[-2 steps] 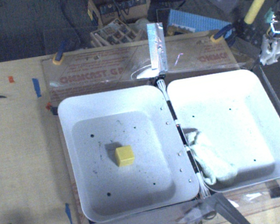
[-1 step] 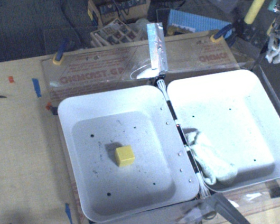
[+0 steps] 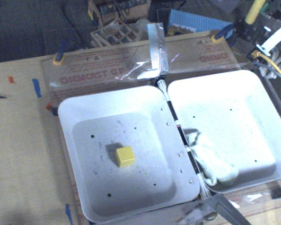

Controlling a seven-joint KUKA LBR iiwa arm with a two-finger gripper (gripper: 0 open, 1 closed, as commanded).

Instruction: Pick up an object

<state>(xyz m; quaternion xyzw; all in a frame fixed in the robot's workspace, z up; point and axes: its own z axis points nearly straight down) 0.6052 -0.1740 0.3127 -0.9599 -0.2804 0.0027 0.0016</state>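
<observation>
A single yellow block (image 3: 125,156) sits near the middle of the left bin (image 3: 76,115), squarish with no real long axis, its faces turned slightly against the bin's walls. In the right bin (image 3: 243,85), hard against the divider beside the block's bin, lies one crumpled white cloth (image 3: 211,162). I can't tell how the claw stands, so which way the block lies from it is anyone's guess; two bins on the surface, one block, one cloth.

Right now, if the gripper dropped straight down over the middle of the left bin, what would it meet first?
Probably the yellow block, lying near the left bin's middle; exact line is unclear.
</observation>
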